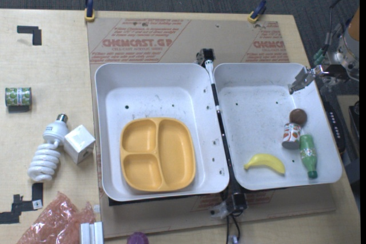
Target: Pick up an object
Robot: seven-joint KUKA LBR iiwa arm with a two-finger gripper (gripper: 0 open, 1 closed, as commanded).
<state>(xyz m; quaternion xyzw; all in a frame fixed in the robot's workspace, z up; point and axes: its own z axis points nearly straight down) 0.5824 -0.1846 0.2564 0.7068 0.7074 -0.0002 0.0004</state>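
The right white bin holds a yellow banana near its front. A green bottle lies along its right side. Just left of the bottle's top stands a small red-and-white can, and a brown ball touches the can from behind. My gripper hangs over the bin's back right corner, above and behind the ball and apart from every object. Nothing shows in its grasp.
The left bin holds a yellow divided plate. Outside the bins, on the bench at left, lie a spiral light bulb, a white cube, a green can and a red mesh bag.
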